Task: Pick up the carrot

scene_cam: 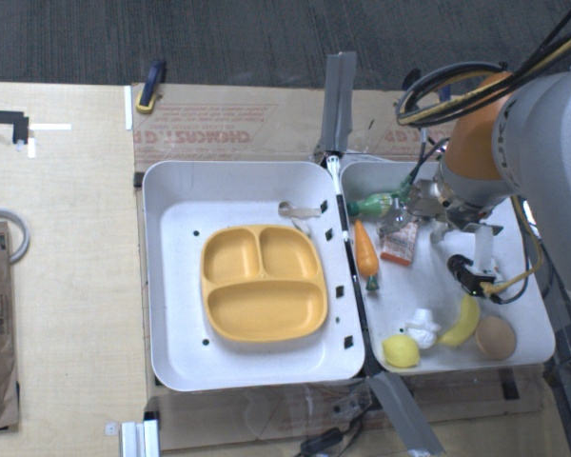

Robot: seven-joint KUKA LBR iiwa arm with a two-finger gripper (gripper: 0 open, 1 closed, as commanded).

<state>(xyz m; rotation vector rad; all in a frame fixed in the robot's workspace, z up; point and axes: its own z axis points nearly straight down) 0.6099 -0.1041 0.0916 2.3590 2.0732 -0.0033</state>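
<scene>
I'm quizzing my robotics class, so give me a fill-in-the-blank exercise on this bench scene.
1. The orange carrot lies in the ____ white bin.
2. The yellow divided plate has ____ compartments.
3. The round yellow lemon lies near the right bin's ____ left corner.
4. The carrot lies against that bin's ____ wall.

Missing words: right; three; front; left

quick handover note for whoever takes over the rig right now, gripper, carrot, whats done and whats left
Gripper: over the far part of the right bin, just right of the carrot; it holds nothing that can be seen.
Carrot: lying in the right bin against its left wall, next to a small red and white packet.
Done: arm has reached into the bin; carrot not lifted.
Left: close on the carrot and raise it.
</scene>
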